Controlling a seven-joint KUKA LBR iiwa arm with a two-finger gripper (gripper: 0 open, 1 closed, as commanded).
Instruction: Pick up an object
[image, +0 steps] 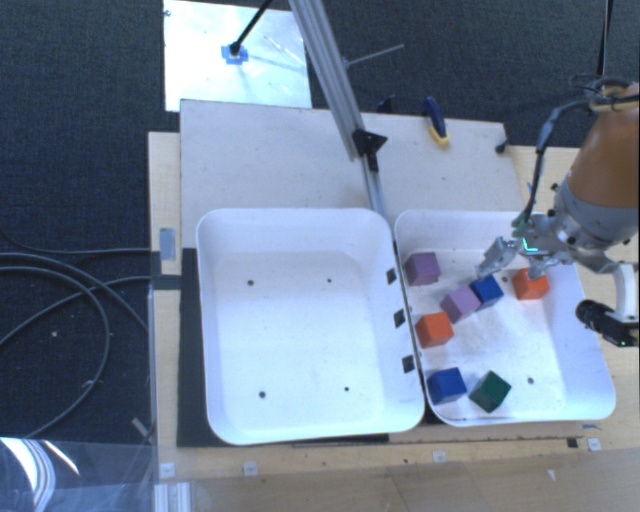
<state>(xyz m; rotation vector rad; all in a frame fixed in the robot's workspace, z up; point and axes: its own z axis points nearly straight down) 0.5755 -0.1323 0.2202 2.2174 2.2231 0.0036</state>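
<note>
The right bin (590, 385) holds several small blocks. A purple cube (422, 267) lies near its far left. A lilac block (461, 302) touches a blue block (487, 290) at the middle. One orange block (530, 285) lies to the right and another orange block (434, 328) sits lower left. A second blue cube (446, 384) and a green cube (490, 390) rest near the front wall. My gripper (516, 264) hovers above the blue and right orange blocks, open, with nothing between its fingers.
The left bin (215, 330) stands beside the right one, sharing a middle wall. A grey pole (340, 90) slants across the back board. Black cables (60, 300) lie on the floor at the left. A black part (608, 322) of the arm overhangs the right bin's rim.
</note>
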